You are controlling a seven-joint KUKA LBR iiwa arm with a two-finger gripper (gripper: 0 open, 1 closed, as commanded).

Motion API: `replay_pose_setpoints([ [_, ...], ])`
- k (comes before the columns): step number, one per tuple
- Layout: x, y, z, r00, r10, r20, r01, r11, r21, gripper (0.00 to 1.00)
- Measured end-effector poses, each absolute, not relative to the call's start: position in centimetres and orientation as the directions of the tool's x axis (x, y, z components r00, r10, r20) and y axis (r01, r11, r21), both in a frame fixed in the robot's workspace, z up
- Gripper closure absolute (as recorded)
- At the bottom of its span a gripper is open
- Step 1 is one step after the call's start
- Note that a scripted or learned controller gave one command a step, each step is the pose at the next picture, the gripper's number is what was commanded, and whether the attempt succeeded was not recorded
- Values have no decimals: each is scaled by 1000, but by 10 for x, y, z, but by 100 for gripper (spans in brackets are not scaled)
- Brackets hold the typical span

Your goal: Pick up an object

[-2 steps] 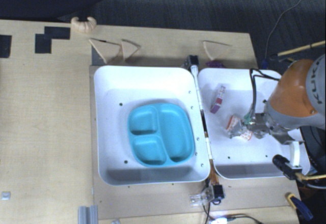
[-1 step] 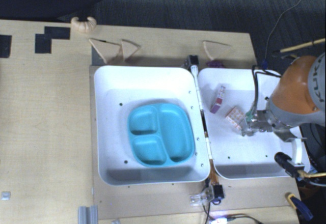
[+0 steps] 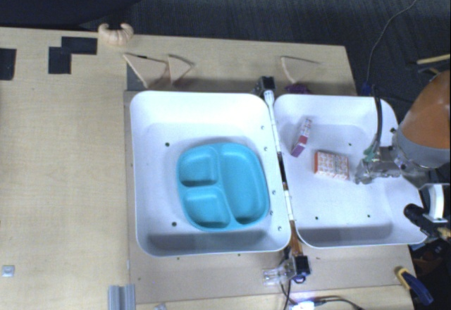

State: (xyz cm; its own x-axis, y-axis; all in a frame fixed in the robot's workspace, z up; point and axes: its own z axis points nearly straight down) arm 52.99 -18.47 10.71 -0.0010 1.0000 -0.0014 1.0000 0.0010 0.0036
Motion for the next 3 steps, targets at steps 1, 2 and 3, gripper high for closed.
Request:
replay_pose_setpoints([
  [1,569,-176,144,-5,1000,0,1000,5,4,100],
  [2,642,-176,169,-6,1000,-1,1000,6,5,100],
  [3,642,-176,169,-6,1000,-1,1000,6,4,0],
])
